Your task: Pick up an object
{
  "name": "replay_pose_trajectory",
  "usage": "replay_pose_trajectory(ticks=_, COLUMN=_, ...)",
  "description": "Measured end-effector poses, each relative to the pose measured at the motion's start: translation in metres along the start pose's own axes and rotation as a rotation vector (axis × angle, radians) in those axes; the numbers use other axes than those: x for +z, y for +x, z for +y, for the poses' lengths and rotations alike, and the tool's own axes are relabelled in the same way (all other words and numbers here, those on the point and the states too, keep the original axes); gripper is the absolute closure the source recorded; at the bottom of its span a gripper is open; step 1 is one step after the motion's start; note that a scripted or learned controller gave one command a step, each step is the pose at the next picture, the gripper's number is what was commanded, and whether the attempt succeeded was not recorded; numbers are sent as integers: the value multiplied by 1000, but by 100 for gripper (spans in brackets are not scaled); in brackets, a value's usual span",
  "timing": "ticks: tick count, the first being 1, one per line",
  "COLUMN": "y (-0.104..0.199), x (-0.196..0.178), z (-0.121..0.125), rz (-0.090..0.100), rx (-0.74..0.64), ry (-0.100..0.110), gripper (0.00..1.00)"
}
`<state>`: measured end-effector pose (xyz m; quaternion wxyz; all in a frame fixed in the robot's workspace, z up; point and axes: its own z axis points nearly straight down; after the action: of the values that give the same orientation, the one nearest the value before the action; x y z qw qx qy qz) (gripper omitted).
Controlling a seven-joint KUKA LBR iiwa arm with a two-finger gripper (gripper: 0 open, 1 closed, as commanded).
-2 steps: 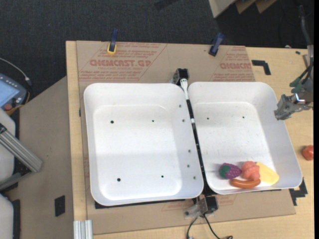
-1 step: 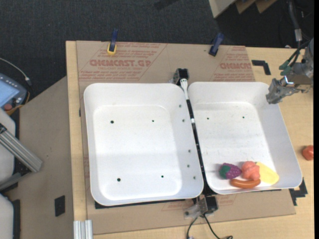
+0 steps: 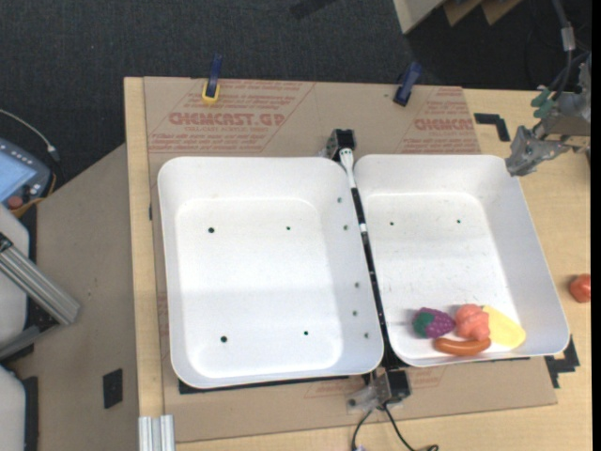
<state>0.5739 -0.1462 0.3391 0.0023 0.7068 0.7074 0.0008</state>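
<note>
Beyond the bins: gripper hangs off the right bin's far right corner — parked clear of the tray, by my reading.
Grip state: too small and blurred; I cannot tell.
Targets: purple toy, pink toy, yellow piece and orange sausage cluster well apart from it, at the near edge — touching, so singling one out looks awkward.
Left bin: farther off.

Two white bins lie side by side, the left bin and the right bin. Four toy foods sit clustered together: one purple piece, one pink-orange piece, one yellow piece, one orange sausage. Two blue clamps grip the board's far edge.
</note>
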Motion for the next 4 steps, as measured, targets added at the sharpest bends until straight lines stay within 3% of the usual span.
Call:
replay_pose_trajectory(ticks=1, y=-37, x=16, z=1, rz=1, rx=4, ry=5, gripper=100)
replay_pose_trajectory(ticks=2, y=-70, x=7, z=9, rz=-1, rx=2, ry=-1, gripper=100)
replay_pose_trajectory(ticks=4, y=-69, x=-14, z=10, rz=-7, rx=0, ry=-8, gripper=100)
